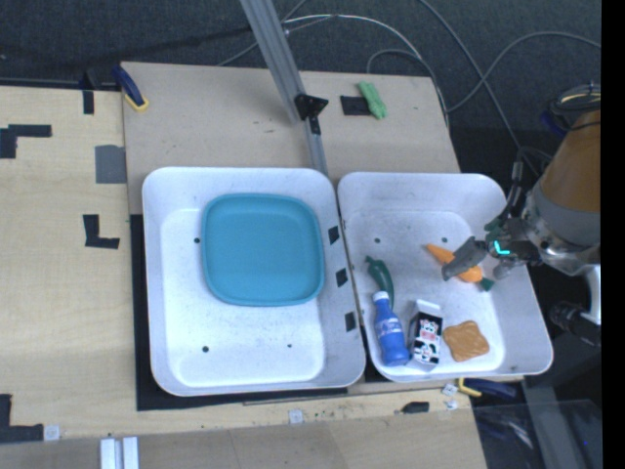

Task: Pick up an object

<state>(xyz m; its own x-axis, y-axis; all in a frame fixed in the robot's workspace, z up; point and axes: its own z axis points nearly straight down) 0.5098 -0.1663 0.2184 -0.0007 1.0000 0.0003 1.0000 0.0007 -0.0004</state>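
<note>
The gripper (476,258) hangs low over the right bin (391,198), near that bin's right wall, its two grey fingers (459,261) spread a little apart and pointing left. An orange carrot-shaped piece (441,253) lies just at the fingertips, its pointed end to the left; its other end passes under the fingers, so whether they have closed on it cannot be told.

The right bin holds four things in all. Besides the one carrot piece there is one blue bottle with a green top (386,316) toward the bin's near left, one small black-and-white carton (426,333) just right of the bottle, and one tan toast-like slice (466,341) right of the carton, below the gripper.

The left bin (171,262), touching the right bin's left wall, bears one teal square plate (262,249).
</note>
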